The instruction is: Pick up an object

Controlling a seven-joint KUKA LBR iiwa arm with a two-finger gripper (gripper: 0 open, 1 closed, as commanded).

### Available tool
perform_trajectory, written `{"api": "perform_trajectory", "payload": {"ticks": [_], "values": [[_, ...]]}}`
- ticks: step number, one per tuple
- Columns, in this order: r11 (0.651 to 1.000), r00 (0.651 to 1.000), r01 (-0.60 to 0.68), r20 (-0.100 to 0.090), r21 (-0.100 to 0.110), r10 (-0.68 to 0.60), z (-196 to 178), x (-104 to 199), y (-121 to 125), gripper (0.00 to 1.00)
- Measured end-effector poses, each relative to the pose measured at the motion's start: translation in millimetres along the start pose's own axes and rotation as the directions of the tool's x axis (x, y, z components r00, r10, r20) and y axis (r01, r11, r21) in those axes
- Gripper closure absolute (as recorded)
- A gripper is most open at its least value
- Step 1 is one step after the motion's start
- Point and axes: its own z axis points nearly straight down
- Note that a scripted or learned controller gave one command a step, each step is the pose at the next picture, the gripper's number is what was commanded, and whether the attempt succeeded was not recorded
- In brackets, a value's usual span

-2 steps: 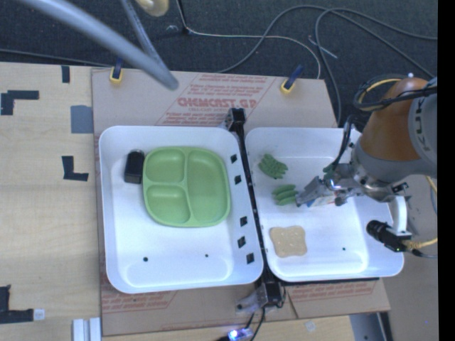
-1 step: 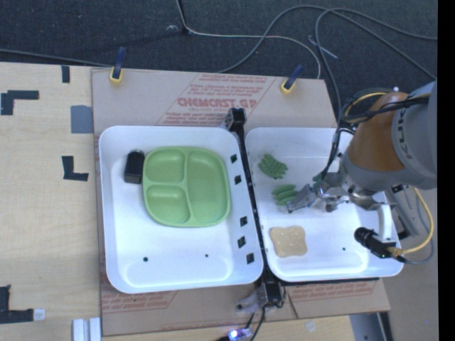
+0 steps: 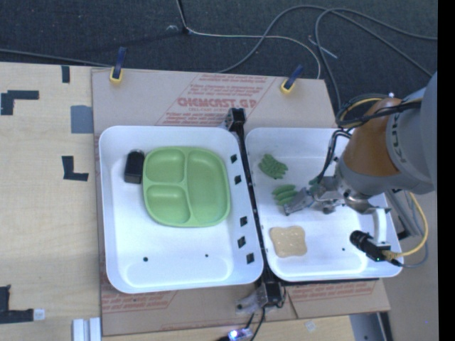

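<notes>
- The gripper (image 3: pixel 297 203) is low in the right bin (image 3: pixel 313 265), pointing toward that bin's left side; whether it is apart or together cannot be told at this slant.
- Its tip lies on or just beside a green leafy piece (image 3: pixel 283 192); contact cannot be confirmed, and nothing can be seen clamped in it.
- A second green piece (image 3: pixel 271 166) lies near, up and to the left of the first, close to the bin's left wall.
- A flat tan, bread-like piece (image 3: pixel 288 241) rests below the gripper on the bin floor, apart from it.
- Behind the gripper, the grey arm with its orange band (image 3: pixel 370 148) covers the bin's right part, and cables hang by the wrist.
- The black divider (image 3: pixel 245 190) between the bins runs just left of the green pieces.
- In the left bin (image 3: pixel 170 275), a green sectioned plate (image 3: pixel 186 186) sits with a small black object (image 3: pixel 134 167) touching or just beside its left edge.
- Both bins rest on a cardboard sheet (image 3: pixel 213 94) on the bench.
</notes>
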Motion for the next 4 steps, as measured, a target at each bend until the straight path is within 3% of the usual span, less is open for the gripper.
{"api": "perform_trajectory", "payload": {"ticks": [1, 4], "values": [[1.000, 1.000, 0.001, 0.001, -0.003, -0.001, -11.0, 0.2, 0.6, 1.00], [1.000, 1.000, 0.001, 0.000, -0.007, -0.001, -186.9, 14.9, -2.7, 1.00]]}}
